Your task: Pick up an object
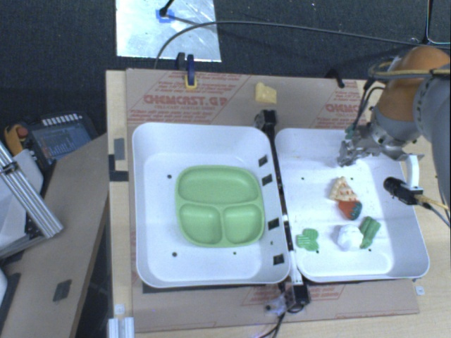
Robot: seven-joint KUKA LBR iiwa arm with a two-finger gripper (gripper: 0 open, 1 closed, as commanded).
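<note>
The right bin (317, 143) holds several small toy foods. A pizza-like slice (342, 188) lies near its middle, with a red and teal piece (350, 208) just below it. A white lump (347, 236) and a green pickle-like piece (368, 231) sit lower right, and a green leafy piece (307, 240) rests at the lower left. My gripper (348, 153) hangs over the bin's upper part, above and apart from the slice. Nothing shows between its tips.
The left bin (151, 146) holds a green three-compartment plate (218, 205). A yellow block (266, 93) lies on the cardboard behind the bins. A black divider with clips (275, 189) runs between the bins.
</note>
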